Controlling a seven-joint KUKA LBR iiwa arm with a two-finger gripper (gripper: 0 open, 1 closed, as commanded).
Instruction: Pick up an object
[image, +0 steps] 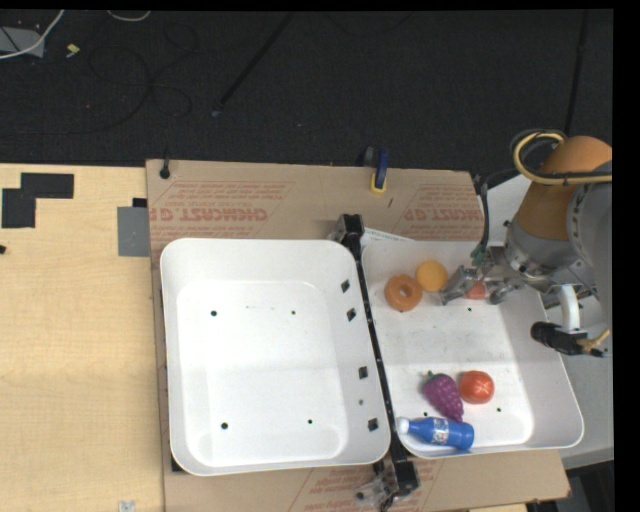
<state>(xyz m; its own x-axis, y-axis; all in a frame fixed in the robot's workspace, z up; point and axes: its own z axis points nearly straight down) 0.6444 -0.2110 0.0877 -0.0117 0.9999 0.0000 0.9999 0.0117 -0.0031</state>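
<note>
The gripper (474, 288) was seen low over the far part of the right bin (545, 400), reached in from the right under the grey arm (570, 230) with its orange band. Whether it was spread or closed could not be told, since the tip was small and blurred against a reddish patch; nothing could be confirmed as held. The nearest things were judged to be the orange ball (432, 276), lying just beside the tip on its left, and the orange ring (404, 293), a little further left and slightly nearer the camera. Both were roundish, so no long axis had to be matched for either. Well apart from the tip, toward the near edge of the same bin, a red tomato (477, 386), a purple bunch of grapes (443, 394) and a blue bottle (437, 432) were grouped close together, the bottle lying on its side with its length running across the view. A short sideways shift to the left was judged enough to bring the ball under the tip.
</note>
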